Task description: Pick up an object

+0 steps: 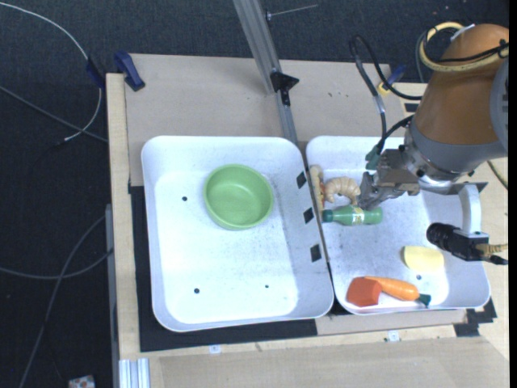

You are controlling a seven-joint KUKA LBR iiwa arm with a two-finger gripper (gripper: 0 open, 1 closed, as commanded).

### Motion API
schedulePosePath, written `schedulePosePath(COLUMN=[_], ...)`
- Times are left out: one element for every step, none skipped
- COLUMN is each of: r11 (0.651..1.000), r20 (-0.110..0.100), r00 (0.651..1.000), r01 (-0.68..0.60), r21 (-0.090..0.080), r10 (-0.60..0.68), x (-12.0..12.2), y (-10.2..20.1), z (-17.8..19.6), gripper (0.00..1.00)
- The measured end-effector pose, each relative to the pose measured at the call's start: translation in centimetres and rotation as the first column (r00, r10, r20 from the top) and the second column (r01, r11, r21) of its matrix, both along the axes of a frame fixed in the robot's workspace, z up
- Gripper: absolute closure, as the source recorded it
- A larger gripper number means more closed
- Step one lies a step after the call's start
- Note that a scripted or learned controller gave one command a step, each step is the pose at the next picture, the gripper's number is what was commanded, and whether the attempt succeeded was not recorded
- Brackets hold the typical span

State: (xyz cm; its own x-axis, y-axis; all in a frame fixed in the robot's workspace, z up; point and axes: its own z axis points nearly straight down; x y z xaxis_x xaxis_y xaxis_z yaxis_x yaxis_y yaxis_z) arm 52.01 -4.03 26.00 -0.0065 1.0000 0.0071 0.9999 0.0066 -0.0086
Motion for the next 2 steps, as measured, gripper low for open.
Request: schedulePosePath(r11=[1.000, 1.000], r20=[-0.008, 0.001], r00=[1.000, 1.000], r01=[0.000, -0.001], r21=[0.000, -0.002], r10=[0.000, 0.001], x=[0.0, 0.0], y=[5.8, 12.3], z=[-1.6, -1.6], gripper=[1.00, 1.00])
